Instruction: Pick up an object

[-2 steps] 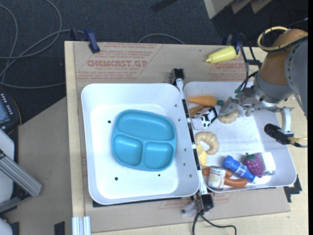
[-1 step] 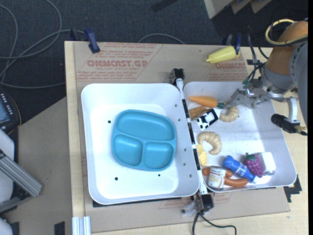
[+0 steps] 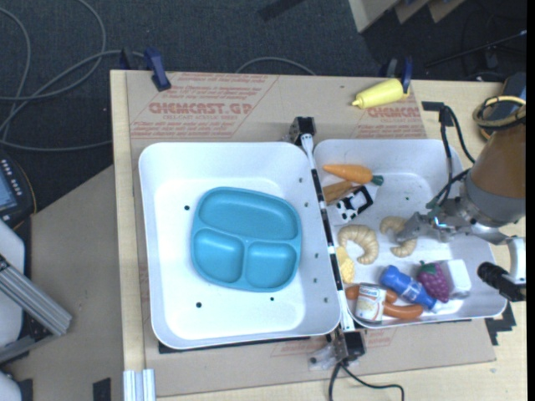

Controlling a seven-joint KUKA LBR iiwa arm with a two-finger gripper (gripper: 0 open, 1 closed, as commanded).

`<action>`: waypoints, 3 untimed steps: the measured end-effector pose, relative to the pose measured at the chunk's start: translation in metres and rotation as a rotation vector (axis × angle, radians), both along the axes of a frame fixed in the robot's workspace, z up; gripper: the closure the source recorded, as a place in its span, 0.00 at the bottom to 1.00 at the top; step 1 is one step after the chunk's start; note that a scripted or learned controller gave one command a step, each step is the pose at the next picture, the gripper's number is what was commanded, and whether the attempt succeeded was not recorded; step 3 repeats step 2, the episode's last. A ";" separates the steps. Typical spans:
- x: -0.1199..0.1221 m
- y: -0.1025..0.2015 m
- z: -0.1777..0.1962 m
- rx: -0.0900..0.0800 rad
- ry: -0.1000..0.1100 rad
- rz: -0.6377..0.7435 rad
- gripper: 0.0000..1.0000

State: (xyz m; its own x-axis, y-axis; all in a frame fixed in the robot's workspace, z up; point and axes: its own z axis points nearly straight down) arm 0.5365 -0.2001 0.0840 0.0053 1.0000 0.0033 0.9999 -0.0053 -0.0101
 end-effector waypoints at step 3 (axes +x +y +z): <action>0.019 0.070 0.000 0.000 -0.008 0.011 1.00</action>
